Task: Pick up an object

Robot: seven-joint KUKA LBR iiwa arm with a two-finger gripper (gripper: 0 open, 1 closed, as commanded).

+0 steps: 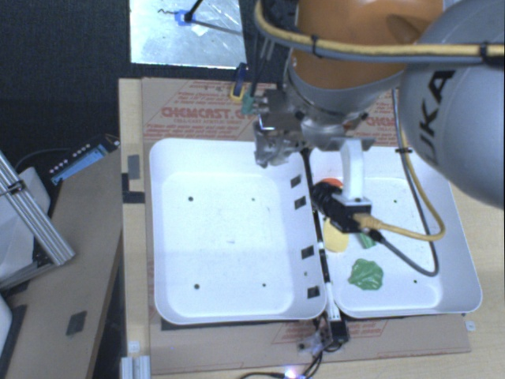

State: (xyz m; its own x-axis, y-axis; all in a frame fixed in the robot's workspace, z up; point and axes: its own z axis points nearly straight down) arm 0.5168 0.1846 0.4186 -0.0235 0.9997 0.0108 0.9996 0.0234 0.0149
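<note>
While the grey and orange arm (371, 22) leans in from the 2 o'clock side of the view, its gripper (274, 147) hangs over the far rim of the left bin (170, 212). It is at the 1 o'clock corner of this bin, just beside the wall shared with the right bin (461, 279). Whether the gripper is released or clenched I cannot tell, because its tip looks dark and blurred from above.

The things to pick all lie in the right bin, apart from the gripper. A green object (366, 274), flat and with a wavy edge, lies at 7 o'clock on the bin floor. A pale yellow object (337, 242) lies at 9 o'clock, close to the shared wall. It is at 11 o'clock from the green one, near it but not touching. A small orange object (331, 183) shows at 10 o'clock in the bin, partly hidden by robot parts, so I cannot tell its shape. Both bins rest on a brown cardboard sheet (197, 109) with red print.
</note>
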